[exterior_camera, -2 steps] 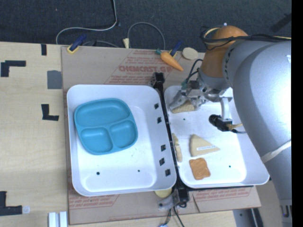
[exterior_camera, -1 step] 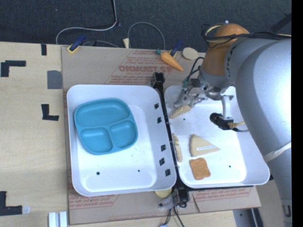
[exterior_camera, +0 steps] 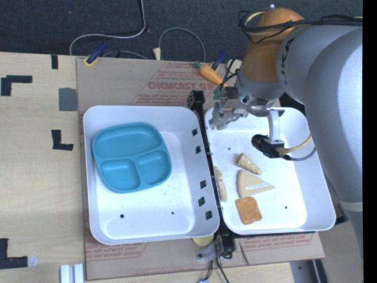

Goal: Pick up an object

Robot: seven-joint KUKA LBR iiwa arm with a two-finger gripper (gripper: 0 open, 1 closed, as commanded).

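Note:
The right bin (exterior_camera: 294,217) holds several food-like pieces. A small tan wedge (exterior_camera: 248,163) lies near its middle. Below it are a pale cheese-like wedge (exterior_camera: 253,186) and an orange-brown toast square (exterior_camera: 248,210). A long pale piece (exterior_camera: 220,183) rests against the bin's left wall. My gripper (exterior_camera: 224,115) hangs over the bin's far left corner, up and left of the tan wedge and apart from every piece. Nothing shows in its grasp.
The left bin (exterior_camera: 177,217) carries a blue divided plate (exterior_camera: 131,156) in its upper left part. A black divider with clips (exterior_camera: 203,158) runs between the bins. The arm's grey body (exterior_camera: 330,99) covers the right bin's far right side. Cables lie behind the bins.

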